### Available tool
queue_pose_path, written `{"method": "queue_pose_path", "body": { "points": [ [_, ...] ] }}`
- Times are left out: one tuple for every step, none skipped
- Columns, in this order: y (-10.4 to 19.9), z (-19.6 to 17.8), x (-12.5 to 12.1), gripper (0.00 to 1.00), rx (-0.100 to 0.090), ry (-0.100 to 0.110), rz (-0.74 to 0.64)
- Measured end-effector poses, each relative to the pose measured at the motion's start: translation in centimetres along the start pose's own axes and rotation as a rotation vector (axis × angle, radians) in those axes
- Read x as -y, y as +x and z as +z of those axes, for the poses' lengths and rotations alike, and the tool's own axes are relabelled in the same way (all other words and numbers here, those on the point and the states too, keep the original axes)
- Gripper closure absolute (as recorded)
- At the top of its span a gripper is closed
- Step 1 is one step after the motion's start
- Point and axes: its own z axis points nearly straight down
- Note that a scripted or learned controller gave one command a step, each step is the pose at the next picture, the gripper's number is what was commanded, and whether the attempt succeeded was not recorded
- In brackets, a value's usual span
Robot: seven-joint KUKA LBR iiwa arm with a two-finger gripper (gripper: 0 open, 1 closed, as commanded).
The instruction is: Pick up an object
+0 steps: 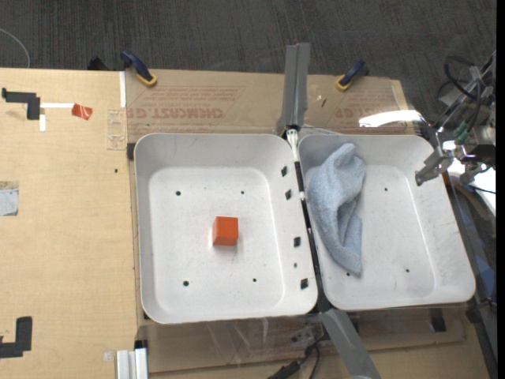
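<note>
In the left bin (158, 290): one orange cube (226, 231), matte.
Right bin (442, 283): I log a limp grey cloth (339, 204); gripper (432, 170) at rim, jaws' state unclear.

Single fixed camera: mounted above the desk (63, 212), angled downward, moderately distant; frames both white bins (158, 290) side by side.

Bright, even light; glare on cardboard (392, 119).

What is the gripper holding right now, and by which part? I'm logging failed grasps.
Nothing shows in the gripper at the right bin's edge; the orange block and grey cloth lie untouched.
</note>
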Motion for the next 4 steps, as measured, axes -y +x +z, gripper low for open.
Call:
{"method": "queue_pose_path", "body": {
  "points": [
    [-1.0, 12.4, 4.3, 0.0, -0.001, 0.001, 0.132],
    [1.1, 19.8, 5.9, 0.0, -0.001, -0.002, 0.159],
    [1.1, 18.9, 5.9, 1.0, -0.001, -0.001, 0.163],
    [0.3, 9.9, 3.8, 1.0, 0.001, -0.001, 0.4]
  ]
}}
